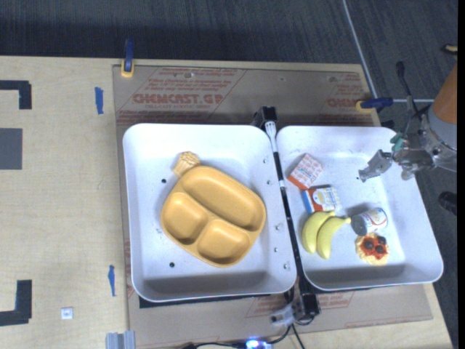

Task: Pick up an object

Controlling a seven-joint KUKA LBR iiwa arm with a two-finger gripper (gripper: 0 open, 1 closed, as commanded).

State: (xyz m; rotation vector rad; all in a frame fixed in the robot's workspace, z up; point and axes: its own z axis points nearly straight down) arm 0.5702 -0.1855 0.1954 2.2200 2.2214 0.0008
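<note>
Objects for picking lie in the right bin (418, 217): a red-and-white packet (306, 171), a small carton (324, 197), two bananas (323, 233), a grey-capped cup (369, 219) and a yellow toy with red spots (373, 248). Left bin (138, 195) holds a yellow divided tray (212, 213) with a small waffle-like piece (187, 161) touching its far corner. Both bins sit on the worktop (58, 209). Arm enters from the right; the pincer (379, 164) hangs over the right bin's far right part, nothing seen between its fingers, their opening cannot be told.

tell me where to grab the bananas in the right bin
Grip the bananas across the middle of the pair, coming straight down. They lie flat, curved side by side. Set the jaws on their left and right sides; the packet crowds the top end.
</note>
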